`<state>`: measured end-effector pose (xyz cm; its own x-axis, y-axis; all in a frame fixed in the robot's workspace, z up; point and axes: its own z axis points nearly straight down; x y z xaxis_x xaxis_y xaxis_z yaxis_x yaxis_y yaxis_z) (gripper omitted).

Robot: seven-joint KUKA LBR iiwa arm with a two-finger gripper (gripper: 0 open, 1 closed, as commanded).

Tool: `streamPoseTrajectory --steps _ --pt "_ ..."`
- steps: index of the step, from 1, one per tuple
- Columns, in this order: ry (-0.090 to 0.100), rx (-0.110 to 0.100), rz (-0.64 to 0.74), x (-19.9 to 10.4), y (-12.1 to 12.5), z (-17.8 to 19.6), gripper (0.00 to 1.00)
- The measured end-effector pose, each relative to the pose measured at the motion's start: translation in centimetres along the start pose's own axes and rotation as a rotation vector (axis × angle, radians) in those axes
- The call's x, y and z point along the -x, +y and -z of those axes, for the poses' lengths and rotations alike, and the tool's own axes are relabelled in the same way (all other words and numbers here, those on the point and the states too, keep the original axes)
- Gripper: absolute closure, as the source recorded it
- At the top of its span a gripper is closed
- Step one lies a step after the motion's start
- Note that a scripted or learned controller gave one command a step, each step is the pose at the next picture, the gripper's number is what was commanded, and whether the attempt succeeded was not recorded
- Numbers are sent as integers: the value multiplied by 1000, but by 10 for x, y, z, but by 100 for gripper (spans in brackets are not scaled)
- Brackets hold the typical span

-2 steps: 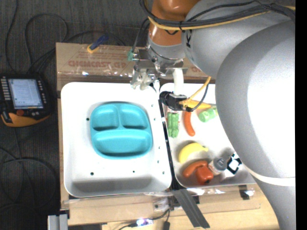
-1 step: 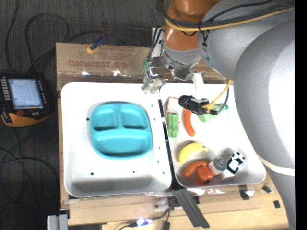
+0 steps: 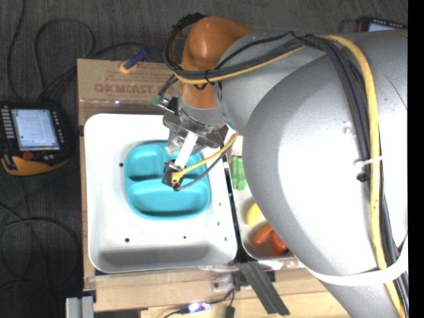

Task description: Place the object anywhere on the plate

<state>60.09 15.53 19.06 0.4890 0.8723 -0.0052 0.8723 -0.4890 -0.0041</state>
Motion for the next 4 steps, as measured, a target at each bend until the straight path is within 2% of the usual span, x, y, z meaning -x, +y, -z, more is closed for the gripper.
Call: streamPoseTrajectory --steps 1,2,3,4 --pt "0 1 -1 0 0 0 0" --pt "0 3 -176 44 3 49 0" --pt "-1 -2 -250 26 -39 -55 0" --pt "-5 -7 -251 28 -40 -48 100"
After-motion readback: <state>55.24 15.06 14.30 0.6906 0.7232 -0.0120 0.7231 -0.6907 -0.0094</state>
